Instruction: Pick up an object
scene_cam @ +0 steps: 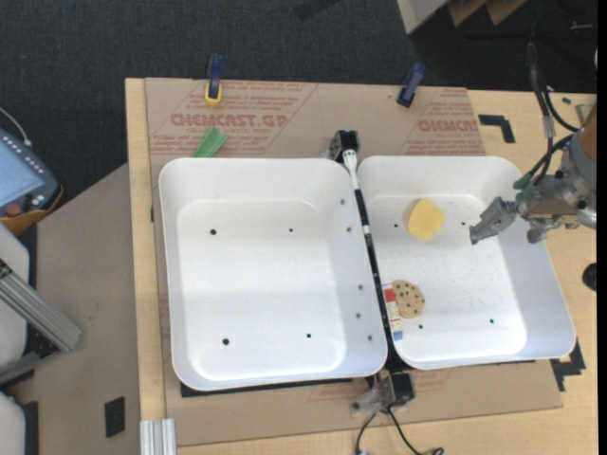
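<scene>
the gripper (517, 224) is seen at the right edge of the right bin (531, 335), fingers spread apart and pinching nothing. the nearest target, a yellow object (426, 219), lies just to its left on the bin floor, apart from the fingers. a miss is judged likely if the descent is made too far right, and the rounded piece could be nudged away. a cookie (408, 299) lies nearer, close to the divider. the left bin (190, 349) sits alongside. nothing is seen blocking the path.
</scene>
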{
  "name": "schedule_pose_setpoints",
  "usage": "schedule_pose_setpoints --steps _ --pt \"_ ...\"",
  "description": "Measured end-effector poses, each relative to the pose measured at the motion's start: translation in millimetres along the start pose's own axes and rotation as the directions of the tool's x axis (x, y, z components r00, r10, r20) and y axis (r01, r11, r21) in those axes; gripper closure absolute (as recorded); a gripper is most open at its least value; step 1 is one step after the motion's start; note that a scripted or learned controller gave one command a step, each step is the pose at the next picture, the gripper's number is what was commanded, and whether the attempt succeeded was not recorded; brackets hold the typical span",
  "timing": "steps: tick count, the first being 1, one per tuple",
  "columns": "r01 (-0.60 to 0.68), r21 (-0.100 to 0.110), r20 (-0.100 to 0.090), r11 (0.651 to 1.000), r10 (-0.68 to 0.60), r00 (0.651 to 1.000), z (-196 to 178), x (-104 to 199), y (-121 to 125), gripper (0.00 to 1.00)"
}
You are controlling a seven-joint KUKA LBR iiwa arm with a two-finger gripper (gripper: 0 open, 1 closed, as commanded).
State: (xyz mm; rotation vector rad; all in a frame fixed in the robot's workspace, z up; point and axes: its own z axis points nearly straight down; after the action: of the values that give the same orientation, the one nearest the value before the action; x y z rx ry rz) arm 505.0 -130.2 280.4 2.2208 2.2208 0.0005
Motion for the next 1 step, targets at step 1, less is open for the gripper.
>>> schedule_pose_setpoints --steps 1 --pt "0.001 -0.003 0.001 1.0 -0.001 1.0 -10.8 -0.1 0.8 1.0"
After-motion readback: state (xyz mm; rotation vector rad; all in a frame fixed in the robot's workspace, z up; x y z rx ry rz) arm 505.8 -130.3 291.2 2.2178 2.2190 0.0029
